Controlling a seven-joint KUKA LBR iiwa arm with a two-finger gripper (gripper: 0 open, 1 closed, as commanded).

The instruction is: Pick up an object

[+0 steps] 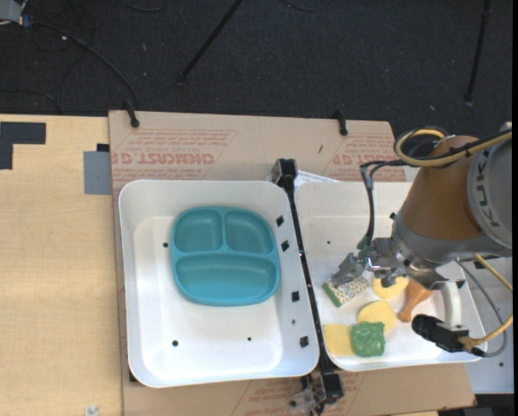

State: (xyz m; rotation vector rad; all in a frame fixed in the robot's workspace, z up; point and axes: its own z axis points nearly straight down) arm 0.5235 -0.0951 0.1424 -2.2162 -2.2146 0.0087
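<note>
We saw the gripper [356,271] low in the right bin [328,204], among small objects: a green-edged card [346,291], yellow pieces [377,312] and a green lump [368,340]. We could not tell its state. A teal plate [224,256] lay in the left bin [146,319]

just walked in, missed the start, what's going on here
A robot arm reaches from the right into the right bin, its gripper low over a pile of small items: a green lump, yellow pieces and a green-edged patterned piece. Nothing is clearly held yet. The left bin holds a teal divided plate.
</note>
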